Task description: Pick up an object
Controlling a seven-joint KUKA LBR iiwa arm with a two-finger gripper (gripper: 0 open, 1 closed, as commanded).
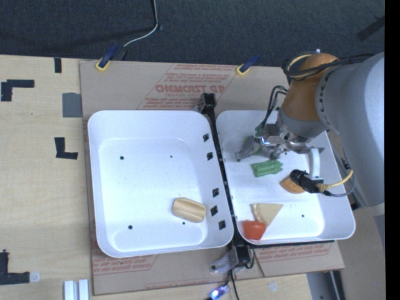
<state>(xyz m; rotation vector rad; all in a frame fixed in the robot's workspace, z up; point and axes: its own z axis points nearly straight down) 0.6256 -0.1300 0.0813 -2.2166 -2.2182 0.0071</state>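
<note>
My gripper (249, 149) hangs low over the right bin (240, 125), its grey fingers spread apart and pointing left, with nothing between them. A green block (267, 167) lies just below and to the right of the fingertips, apart from them. An orange-brown piece (291, 184) rests right of the green block, partly under the wrist cable. Near the right bin's front lie a tan wedge (267, 212) and a red piece (253, 230). A tan cylinder (189, 209) lies in the left bin (125, 136), near its front right.
A black divider rail (215, 161) runs between the two bins. The arm's grey body and orange band (306, 95) cover the right bin's far right side. Cardboard (187, 86) lies under both bins, and a cable (147, 17) trails at the back.
</note>
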